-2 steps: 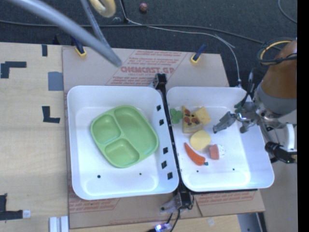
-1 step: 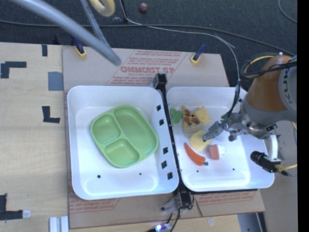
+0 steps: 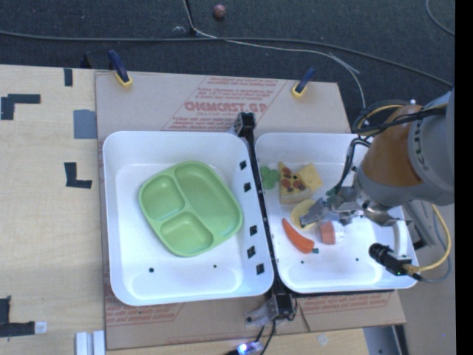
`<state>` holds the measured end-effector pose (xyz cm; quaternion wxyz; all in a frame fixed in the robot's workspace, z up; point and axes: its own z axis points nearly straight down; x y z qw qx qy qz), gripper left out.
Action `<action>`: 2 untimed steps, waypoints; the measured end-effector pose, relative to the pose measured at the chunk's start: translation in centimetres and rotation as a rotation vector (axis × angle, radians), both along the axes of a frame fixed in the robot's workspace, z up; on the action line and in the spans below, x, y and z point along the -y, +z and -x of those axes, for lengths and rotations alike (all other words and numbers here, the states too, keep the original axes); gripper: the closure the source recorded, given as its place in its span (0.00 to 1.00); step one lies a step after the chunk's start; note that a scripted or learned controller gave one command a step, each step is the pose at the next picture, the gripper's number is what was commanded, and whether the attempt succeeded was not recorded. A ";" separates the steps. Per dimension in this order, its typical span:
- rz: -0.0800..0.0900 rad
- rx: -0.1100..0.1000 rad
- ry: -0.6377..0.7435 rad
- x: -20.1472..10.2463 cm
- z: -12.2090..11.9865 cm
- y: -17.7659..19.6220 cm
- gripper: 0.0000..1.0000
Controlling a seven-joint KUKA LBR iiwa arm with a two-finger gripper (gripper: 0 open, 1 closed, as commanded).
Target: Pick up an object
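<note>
Grey gripper [image 3: 319,211] sits low in right-hand shallow white bin [image 3: 332,276], over yellow banana-shaped toy [image 3: 299,214]; we can't tell its state or any hold. Orange plastic carrot [image 3: 298,237] just beside. Green divided plate [image 3: 191,207] in left bin, well apart. We judge approach aimed at banana.

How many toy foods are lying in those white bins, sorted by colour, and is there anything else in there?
Green plate with compartments, left bin: 1
Green toy food, right bin: 1
Yellow pizza slice with red spots: 1
Yellow piece, partly under the tool: 1
Orange carrot: 1
Orange-and-white piece: 1
Total: 6
</note>
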<state>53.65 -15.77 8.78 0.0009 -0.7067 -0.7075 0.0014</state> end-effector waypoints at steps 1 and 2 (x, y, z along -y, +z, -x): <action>-0.002 0.001 0.001 -0.1 -0.1 1.3 1.00; 0.000 0.006 0.000 -0.7 0.5 6.0 1.00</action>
